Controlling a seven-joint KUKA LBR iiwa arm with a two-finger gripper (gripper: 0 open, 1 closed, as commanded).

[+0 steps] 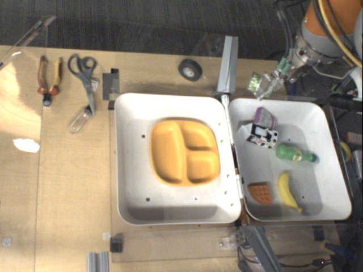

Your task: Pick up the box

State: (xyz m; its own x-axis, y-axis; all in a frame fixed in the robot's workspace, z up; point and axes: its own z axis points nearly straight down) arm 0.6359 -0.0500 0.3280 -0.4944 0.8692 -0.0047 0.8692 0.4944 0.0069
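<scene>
A small purple box (264, 117) lies in the right bin (329, 129) near its back left corner, leaning on a black-and-white patterned carton (261, 135). My gripper (266, 79) hangs over the bench just behind that bin's back left edge, above and behind the box and apart from it. Its translucent green fingers (254, 83) stand open with nothing between them. The grey arm with its orange band (332, 7) comes in from the upper right.
The right bin also holds a green bottle (295, 154), a banana (289, 192) and an orange waffle-like piece (260, 193). A yellow divided plate (185, 151) fills the left bin (130, 152). Scissors (85, 75), pliers (48, 78), a tape roll (190, 69) and a metal post (228, 61) lie behind.
</scene>
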